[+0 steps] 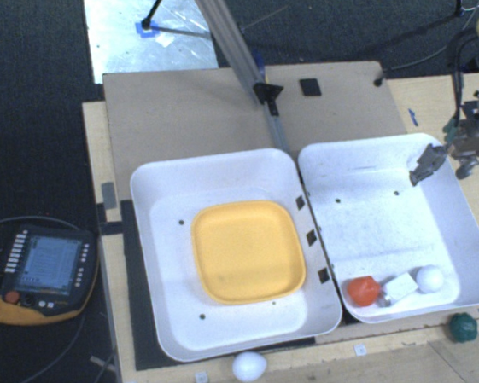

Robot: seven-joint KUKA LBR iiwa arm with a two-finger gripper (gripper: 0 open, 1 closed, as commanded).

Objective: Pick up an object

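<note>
Look to the right edge of the frame, a little above mid-height: your gripper (445, 166) hangs over the upper right corner of the right bin (365, 159). Its two dark fingers (426, 164) are spread apart, with bare white bin floor showing between them, so the hand is open and grips nothing.

The things you could pick lie well apart from it, down along the lower edge of that same bin. At the lower left corner of the right bin sits a red-orange ball (363, 291). Just to its right lies a small white block (399, 287), tilted, and touching or nearly touching that block's right end is a white ball (430, 278). All three form a short row near the bin's bottom wall, below and to the left of the gripper in the frame, with a wide stretch of scuffed white floor between them and the fingers.

In the left bin (158, 195) you have a yellow square plate (248, 251) lying flat near the middle, well to the left of the hand.

Outside the bins, along the bottom of the frame, a white egg-shaped object (249, 366) rests on the bench just below the left bin's lower rim, and a dark green object (463, 326) sits below the right bin's lower right corner. At the far left of the frame lies the orange-edged control pendant (41, 275) on the dark floor.
</note>
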